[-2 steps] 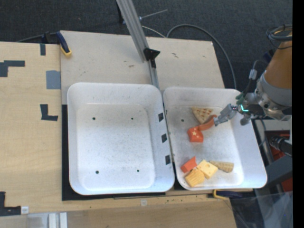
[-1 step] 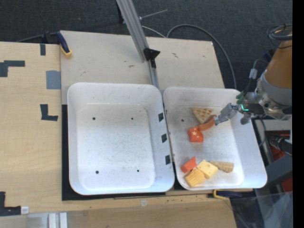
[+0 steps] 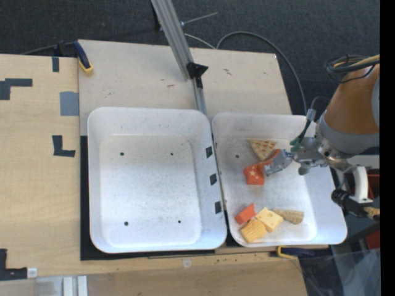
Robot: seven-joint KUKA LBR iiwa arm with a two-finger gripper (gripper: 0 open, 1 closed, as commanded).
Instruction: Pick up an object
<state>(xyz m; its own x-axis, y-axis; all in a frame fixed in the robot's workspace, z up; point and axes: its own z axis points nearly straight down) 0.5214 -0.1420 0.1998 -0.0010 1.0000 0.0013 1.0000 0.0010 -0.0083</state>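
Orange-banded and grey, the KUKA arm reaches in from the right edge and bends down over the right-hand bin, its wrist tilted so that the gripper points leftward and slightly downward toward the middle of that bin. The fingertips lie right at the upper right corner of a red-orange block, touching or nearly touching it; whether the fingers are spread or clenched cannot be told from this angle, and the block is not plainly seen between them. That block sits on the bin floor near the centre, roughly cube-like, with no clear long axis, one face bearing a small pale mark. Just above it and beside the gripper lies a tan waffle-patterned wedge, its point directed down and to the right. Toward the bin's front edge four more pieces cluster: one smaller red-orange wedge, one pale yellow block touching it on the right, one orange-yellow ridged block just below them, and one tan cone-like piece lying with its long axis left to right, its narrow end pointing left toward the yellow block. That makes six objects in the right bin. A second white bin stands touching it on the left.
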